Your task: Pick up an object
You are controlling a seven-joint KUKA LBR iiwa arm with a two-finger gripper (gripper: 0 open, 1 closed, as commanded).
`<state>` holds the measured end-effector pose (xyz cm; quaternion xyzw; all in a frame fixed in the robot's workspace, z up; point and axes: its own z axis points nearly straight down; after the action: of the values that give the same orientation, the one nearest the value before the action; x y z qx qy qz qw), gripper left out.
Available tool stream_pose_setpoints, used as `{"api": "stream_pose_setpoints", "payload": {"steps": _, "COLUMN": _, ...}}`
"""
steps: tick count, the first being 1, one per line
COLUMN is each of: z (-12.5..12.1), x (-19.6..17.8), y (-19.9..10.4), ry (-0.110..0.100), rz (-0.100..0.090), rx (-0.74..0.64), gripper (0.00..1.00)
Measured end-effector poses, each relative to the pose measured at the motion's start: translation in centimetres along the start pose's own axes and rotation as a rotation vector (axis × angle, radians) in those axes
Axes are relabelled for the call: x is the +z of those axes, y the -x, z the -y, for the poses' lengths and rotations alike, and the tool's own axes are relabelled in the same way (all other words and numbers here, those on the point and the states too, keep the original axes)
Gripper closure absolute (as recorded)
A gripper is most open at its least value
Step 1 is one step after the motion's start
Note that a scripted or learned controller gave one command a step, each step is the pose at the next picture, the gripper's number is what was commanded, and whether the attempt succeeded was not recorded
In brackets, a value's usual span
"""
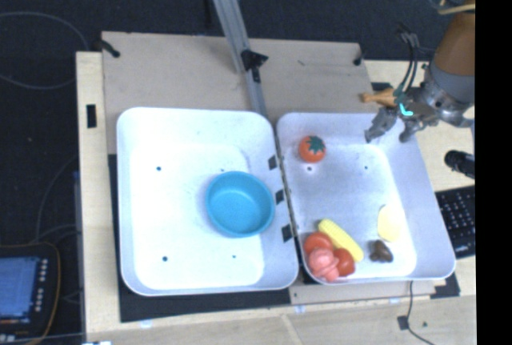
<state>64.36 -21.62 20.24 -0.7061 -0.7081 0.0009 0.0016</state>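
Observation:
My gripper [392, 130] hangs over the far right corner of the right bin [416, 175], its two dark fingers spread apart with nothing between them. Below and to its left, a red tomato with a green top [312, 148] lies near the bin's far left side. At the bin's near edge sit a yellow banana [340, 238], a red piece [342, 259] and a pink piece [322, 262] bunched together. A small brown object [382, 251] and a pale yellow object [389, 223] lie toward the near right.
A blue bowl [238, 203] sits in the left bin [160, 143]. A grey metal pole [232, 23] slants up from between the bins. A black keyboard [458, 219] lies right of the right bin, and a tablet [24, 287] sits at the lower left.

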Motion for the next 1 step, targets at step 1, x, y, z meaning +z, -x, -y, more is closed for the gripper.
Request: {"api": "stream_pose_setpoints", "payload": {"steps": 1, "z": -0.17, "x": -0.44, "y": 0.02, "ry": 0.008, "rz": 0.002, "rx": -0.001, "gripper": 0.0}}
